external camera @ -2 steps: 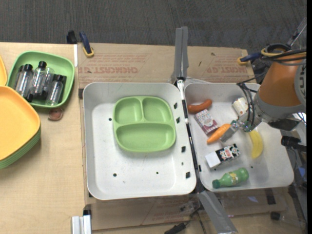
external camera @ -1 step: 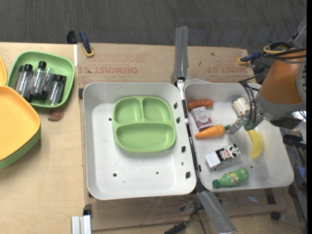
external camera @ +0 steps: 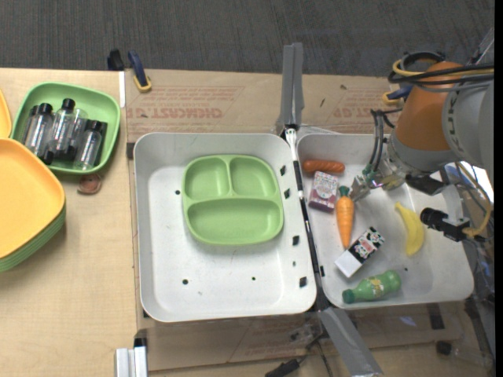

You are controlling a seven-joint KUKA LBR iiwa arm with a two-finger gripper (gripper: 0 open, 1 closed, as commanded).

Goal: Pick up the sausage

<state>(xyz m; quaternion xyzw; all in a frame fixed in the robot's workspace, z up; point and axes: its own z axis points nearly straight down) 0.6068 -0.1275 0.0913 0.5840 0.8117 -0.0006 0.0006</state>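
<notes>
The sausage lies at the upper left of the right bin, flat on the floor close to the back wall, lengthwise left to right. Nothing touches it. Just below it lies a small purple packet, and the carrot lies lower still, its leafy end pointing up towards the gripper.

The gripper hangs over the right bin to the right of the sausage and somewhat lower in the frame, near the carrot's green top. The arm's orange band and grey body sit above it at the frame's right. At this size and angle I cannot tell the gripper's state, and nothing is visibly held in it.

Other contents of the right bin: a banana at right, a small black-and-white carton near the centre, and a green bottle along the lower edge. The left bin holds a green divided plate.

Assessment: the pick is not yet made. The sausage remains on the bin floor, apart from the gripper. Remaining, by my judgement: shift up and left over the sausage, descend, close, lift.
</notes>
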